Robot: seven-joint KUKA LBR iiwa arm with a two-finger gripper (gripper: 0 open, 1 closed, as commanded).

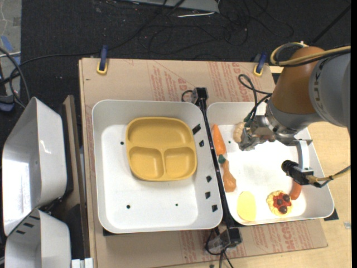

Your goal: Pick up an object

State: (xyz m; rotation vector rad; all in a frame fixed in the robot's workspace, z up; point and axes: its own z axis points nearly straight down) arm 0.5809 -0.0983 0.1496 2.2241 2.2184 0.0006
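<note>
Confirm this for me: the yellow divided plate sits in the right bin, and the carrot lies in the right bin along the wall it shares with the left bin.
One detail is off. The camera view shows the yellow divided plate in the left bin, not the right one. The rest holds: the carrot lies in the right bin, along the wall it shares with the left bin.

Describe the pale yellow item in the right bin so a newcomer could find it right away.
Start at the right bin, the one the arm reaches into, and look along its near edge. The pale yellow oval lies flat there, left of the small pizza-like toy. It alone is plain and single-coloured.
</note>
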